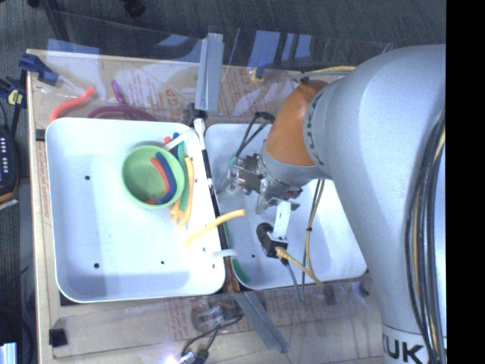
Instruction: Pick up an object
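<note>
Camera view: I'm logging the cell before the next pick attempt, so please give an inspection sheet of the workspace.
Surface: bench bears left bin and right bin, side by side.
Job's things: green bowl with red and blue pieces in left bin, yellow strips beside it; yellow stick lies across both bins' adjoining rims.
Clutter: orange piece and purple tube on bench behind left bin.
Grippers: gripper over right bin, near its left wall.
Cables: loose wires at bench's front edge.
Surroundings: dark carpet, chair base.
</note>
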`<state>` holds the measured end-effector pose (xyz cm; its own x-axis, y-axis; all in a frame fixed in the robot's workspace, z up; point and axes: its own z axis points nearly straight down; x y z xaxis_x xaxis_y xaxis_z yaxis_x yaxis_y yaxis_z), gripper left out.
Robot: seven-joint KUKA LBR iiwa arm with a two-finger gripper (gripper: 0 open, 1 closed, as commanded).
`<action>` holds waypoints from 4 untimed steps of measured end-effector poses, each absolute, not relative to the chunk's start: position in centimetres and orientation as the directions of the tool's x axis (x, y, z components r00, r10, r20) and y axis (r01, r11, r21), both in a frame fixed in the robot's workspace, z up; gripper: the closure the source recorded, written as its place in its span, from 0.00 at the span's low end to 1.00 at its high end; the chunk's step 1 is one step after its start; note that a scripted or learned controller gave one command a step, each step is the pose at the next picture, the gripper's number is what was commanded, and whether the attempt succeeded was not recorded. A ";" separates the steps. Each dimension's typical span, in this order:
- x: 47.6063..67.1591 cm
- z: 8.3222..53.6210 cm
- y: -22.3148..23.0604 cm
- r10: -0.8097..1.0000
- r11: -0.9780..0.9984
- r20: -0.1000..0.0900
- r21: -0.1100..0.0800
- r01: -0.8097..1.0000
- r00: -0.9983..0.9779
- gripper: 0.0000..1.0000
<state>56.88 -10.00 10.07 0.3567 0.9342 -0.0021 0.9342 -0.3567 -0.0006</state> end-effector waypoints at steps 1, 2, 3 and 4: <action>55.6 10.3 -11.1 0.996 -0.088 0.001 -0.006 0.996 0.088 0.00; 60.2 12.2 -16.1 0.993 -0.117 0.001 -0.001 0.993 0.117 0.00; 58.7 9.4 -10.3 0.997 -0.080 -0.011 0.005 0.997 0.081 0.00; 58.7 10.3 -10.0 0.997 -0.075 -0.004 0.000 0.997 0.075 1.00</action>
<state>58.73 -9.98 10.34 0.0749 0.9972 -0.0037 0.9972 -0.0749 0.0000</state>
